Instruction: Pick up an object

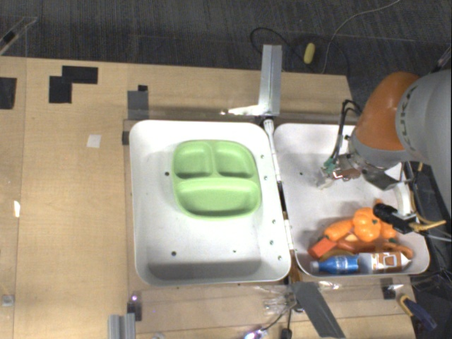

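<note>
Gripper state: the gripper (pixel 332 169) is hanging low over the far half of the right bin (pixel 300 143); its tip is small and blurred here, so I cannot tell how it is set or whether it is carrying anything.
Step in hand: judging from the scene, the arm (pixel 406 122) is reaching in from the right and positioning for a pick, with nothing plainly lifted yet.
Task's things: the candidates are lying in a cluster at the near right of that bin, apart from the tool.
Orange toys: a rounded, pumpkin-like orange piece (pixel 367 226) is sitting on a longer orange shape (pixel 337 232); both are looking like smooth moulded plastic, and their curves are likely to be slipping under a pinch.
Bottle: a small blue-and-white bottle (pixel 339 264) is lying on its side along the near wall.
Carton: a brown-and-white box-like item (pixel 387 261) is lying just beside the bottle, to its right.
Next move: I judge it is calling for travel toward the near corner, then a descent onto one item clear of its neighbours and the wall.
Left bin: the left bin (pixel 152 189) is holding a green divided tray (pixel 215 177), glossy, rounded, three-sectioned.
Bench: the pale wood bench (pixel 63 210) is looking flat and matte.
</note>
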Controlling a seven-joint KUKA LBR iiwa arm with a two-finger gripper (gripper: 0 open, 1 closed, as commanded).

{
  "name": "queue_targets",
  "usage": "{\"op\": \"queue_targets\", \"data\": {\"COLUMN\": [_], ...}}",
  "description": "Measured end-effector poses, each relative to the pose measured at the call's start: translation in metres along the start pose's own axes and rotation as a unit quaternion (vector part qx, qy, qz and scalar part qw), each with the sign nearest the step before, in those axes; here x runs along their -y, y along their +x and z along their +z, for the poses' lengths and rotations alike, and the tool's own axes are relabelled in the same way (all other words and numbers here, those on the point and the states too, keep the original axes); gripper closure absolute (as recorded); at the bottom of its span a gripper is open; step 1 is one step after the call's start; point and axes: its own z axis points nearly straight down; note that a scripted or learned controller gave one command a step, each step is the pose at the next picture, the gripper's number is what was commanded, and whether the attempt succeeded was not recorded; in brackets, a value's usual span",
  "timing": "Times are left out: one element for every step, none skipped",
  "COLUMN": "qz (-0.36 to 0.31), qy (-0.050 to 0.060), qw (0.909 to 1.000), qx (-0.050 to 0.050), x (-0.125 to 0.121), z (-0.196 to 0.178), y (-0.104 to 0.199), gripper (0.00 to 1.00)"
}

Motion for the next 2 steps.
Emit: {"op": "queue_targets", "data": {"qz": [-0.086,-0.077], "qy": [0.002,0.003], "qw": [0.9963,0.9970], "qx": [0.000,-0.001], "x": [-0.036,-0.066], "z": [0.002,0.003], "y": [-0.035,-0.042], "gripper": [1.00,1.00]}}
